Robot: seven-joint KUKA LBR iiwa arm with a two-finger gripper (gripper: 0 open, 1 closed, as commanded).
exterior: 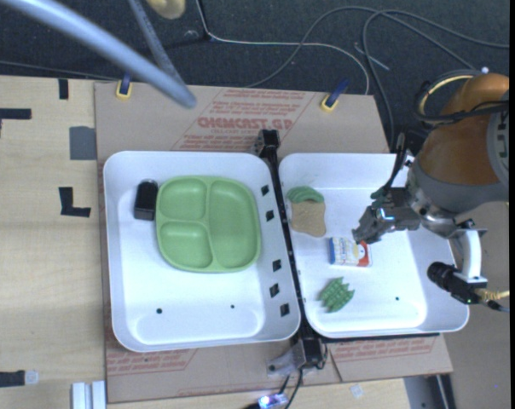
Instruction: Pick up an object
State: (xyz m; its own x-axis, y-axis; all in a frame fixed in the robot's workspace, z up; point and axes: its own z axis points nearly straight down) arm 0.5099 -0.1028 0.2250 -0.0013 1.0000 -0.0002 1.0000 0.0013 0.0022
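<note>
Arm in over the right bin, gripper low beside the small card packet.

Grey arm with orange band (462,143) reaches in from the right; dark two-finger gripper (370,226) sits just above-right of the small white, red and blue packet (350,251); finger gap: can't tell. Packet lies flat, long axis roughly left-right. From it: green ridged toy (335,294) below, tan block (309,218) up-left. Right white bin (411,313) on cardboard (240,113); green divided plate (209,224) far left.
</note>
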